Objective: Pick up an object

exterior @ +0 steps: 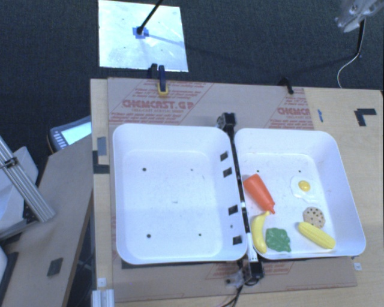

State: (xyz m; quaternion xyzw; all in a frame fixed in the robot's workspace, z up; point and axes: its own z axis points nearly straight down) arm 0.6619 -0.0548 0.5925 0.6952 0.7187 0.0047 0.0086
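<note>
Bench [336, 102] bears left bin [174, 141] beside right bin [336, 156]

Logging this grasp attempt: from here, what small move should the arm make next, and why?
Probably swing the end effector down and left toward the right bin. It sits far up at the top right, off the bench, while the carrot, banana, corn and cookie all lie there.
</note>
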